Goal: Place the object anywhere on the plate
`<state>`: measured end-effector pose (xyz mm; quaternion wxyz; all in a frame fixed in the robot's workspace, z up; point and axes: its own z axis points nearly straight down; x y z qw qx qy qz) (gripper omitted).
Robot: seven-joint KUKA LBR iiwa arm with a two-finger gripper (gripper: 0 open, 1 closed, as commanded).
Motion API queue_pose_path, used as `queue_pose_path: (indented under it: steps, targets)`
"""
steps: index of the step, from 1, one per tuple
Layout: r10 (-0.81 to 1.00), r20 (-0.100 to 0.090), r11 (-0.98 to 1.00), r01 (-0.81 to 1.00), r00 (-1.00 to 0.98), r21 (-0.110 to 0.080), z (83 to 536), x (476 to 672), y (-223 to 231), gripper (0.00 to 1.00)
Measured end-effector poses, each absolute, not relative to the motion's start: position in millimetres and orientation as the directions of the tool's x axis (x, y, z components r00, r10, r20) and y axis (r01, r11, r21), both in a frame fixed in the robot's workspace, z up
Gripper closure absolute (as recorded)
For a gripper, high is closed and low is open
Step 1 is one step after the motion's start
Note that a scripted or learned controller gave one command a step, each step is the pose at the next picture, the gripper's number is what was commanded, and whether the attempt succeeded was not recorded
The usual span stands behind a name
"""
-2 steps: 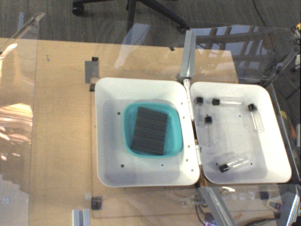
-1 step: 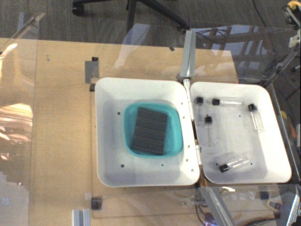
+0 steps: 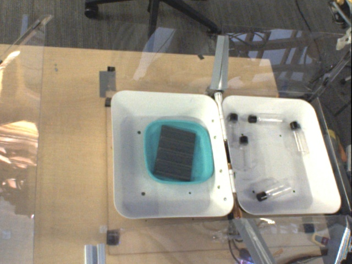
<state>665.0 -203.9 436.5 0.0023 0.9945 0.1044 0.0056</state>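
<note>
- Lying flat on the teal plate (image 3: 204,166) in the left bin (image 3: 125,147): a dark block (image 3: 175,153)
- clear vials (image 3: 273,192) scattered in the right bin (image 3: 324,164)

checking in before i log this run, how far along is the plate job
Looks done: a dark ribbed block lies flat on the teal plate in the left bin, inside the plate's rim. Nothing is in hand at this moment. Left: apparently nothing for the block. Several clear vials with black caps lie scattered in the right bin, apart from the plate.
</note>
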Motion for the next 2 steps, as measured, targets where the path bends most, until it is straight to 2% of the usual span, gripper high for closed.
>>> queue_pose_path:
  steps: [1, 2]
  targets:
    - [0.205, 0.009, -0.979, 0.205, 0.979, 0.004, 436.4, 647.5, -204.3, 0.0]
    - [0.205, 0.008, -0.979, 0.205, 0.979, 0.004, 436.5, 593.8, -205.1, 0.0]
